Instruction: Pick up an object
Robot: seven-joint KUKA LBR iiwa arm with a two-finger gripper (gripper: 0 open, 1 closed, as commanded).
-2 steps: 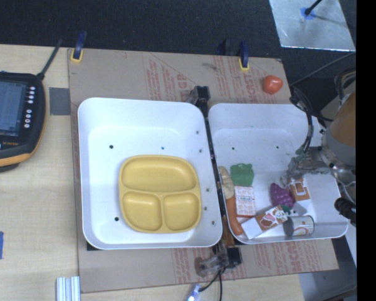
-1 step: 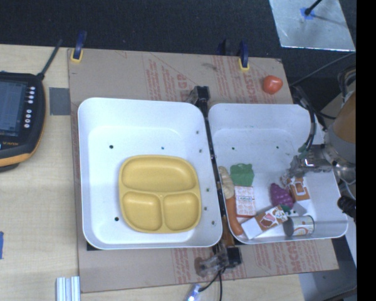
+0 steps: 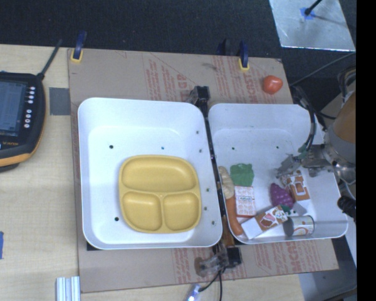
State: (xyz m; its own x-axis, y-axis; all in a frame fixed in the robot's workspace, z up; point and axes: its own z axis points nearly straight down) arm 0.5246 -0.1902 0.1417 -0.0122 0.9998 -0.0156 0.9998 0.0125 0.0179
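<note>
The right bin [image 3: 257, 121] holds several small items along its near side. A green piece [image 3: 242, 173] lies beside a tan roll [image 3: 225, 182]. In front of them are a white packet [image 3: 244, 200] and an orange carrot [image 3: 233, 221]. Further right I see a purple item [image 3: 281, 195], a brown and white box [image 3: 271, 219], an orange and white carton [image 3: 299, 187] and a small can [image 3: 301, 226]. My gripper [image 3: 291, 165] hangs low over the bin's right part, just above the purple item and the carton. Nothing shows in its grasp.
The left bin [image 3: 100, 124] holds a yellow divided plate [image 3: 160, 193]. A red tomato [image 3: 272, 84] lies on the cardboard behind the right bin. A control pendant [image 3: 9, 118] rests at the bench's left edge. Blue clamps [image 3: 243, 54] hold the cardboard's far edge.
</note>
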